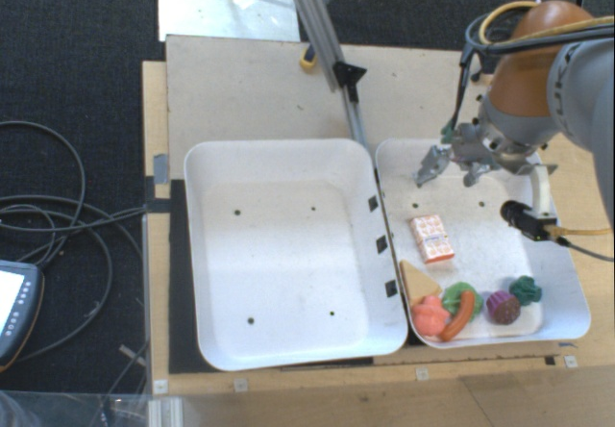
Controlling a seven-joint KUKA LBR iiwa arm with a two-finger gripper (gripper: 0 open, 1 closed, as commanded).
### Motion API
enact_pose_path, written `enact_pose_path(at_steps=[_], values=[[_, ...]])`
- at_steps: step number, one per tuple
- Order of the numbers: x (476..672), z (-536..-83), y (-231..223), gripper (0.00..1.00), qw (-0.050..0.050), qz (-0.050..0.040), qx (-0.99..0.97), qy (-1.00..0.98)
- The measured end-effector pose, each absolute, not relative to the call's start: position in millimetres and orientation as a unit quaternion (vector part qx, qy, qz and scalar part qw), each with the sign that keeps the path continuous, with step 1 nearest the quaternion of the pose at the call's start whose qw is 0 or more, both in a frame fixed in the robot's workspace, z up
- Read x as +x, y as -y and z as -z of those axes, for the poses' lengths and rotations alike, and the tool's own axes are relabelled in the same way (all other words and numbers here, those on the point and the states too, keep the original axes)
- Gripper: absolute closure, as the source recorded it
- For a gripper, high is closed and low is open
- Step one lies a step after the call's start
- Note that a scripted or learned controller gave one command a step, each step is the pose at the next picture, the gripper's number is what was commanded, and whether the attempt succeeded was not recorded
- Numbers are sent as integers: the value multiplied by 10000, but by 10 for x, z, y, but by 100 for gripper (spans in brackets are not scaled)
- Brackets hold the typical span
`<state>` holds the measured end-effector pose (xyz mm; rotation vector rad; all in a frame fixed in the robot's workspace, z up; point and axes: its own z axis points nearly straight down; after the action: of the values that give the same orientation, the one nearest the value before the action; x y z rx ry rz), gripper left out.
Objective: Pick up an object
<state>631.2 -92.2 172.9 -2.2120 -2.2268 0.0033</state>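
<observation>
One fixed camera looks down at a slant on the counter [250, 88], seemingly from fairly high

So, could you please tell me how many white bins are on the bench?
2. The left bin sits mid-bench; the right bin touches its side and holds toy food and a small box, with the gripper above its far end. None looks hidden.

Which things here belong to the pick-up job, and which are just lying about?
For the job:
two-finger metal tool, open
small orange-and-white carton
tan wedge
red-orange toy
purple round toy
right white bin

Lying about:
left white bin
black cables
grey pole
</observation>
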Motion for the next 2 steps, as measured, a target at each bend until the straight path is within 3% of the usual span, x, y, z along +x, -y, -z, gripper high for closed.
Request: enact_pose_path(at_steps=[2], values=[[6295, -892, 1004, 0, 5, -4, -7068, 7074]])
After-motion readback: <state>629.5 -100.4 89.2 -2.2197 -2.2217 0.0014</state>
